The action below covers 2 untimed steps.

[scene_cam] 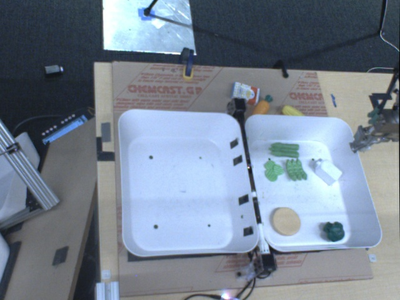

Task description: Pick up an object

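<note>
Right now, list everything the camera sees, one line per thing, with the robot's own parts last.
left bin: 1, white, left half of the bench
right bin: 1, white, beside the left bin
bean pods: 1 bundle, green, far part of the right bin
leafy pieces: 2, green, middle of the right bin
block: 1, white, right of the leafy pieces
disc: 1, tan, near part of the right bin
lump: 1, dark green, near right corner of the right bin
toy foods: several, orange, yellow and white, on the bench behind the right bin
clamp: 1, yellow and blue, bench's far edge
gripper: 1, grey, at the right bin's right rim
</note>
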Motion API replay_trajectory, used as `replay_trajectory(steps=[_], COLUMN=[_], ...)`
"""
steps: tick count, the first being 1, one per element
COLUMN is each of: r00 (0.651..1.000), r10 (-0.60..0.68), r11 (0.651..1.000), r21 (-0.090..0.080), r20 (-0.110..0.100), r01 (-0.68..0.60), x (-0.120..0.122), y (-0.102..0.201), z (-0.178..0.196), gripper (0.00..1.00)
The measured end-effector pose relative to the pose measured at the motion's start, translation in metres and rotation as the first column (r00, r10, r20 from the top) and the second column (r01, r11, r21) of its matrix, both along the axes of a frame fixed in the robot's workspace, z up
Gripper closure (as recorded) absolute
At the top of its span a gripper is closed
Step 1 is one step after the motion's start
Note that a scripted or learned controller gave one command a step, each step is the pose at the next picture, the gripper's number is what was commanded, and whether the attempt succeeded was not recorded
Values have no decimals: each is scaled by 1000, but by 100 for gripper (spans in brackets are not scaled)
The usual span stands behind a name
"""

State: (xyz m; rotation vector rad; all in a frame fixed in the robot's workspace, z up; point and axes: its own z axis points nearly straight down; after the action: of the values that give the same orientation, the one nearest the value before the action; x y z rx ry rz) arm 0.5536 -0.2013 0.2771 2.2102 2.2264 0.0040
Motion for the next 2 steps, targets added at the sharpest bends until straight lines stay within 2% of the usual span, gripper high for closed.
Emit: replay_trajectory(steps=[1, 2], r00=[1000, 1000], r10=[5, 2], r11=[1000, 1000], r21=[2, 0], r20=[1, 5], r01=[-5, -2], x=[11, 97], y=[120, 155], z=[49, 59], gripper=[100, 100])
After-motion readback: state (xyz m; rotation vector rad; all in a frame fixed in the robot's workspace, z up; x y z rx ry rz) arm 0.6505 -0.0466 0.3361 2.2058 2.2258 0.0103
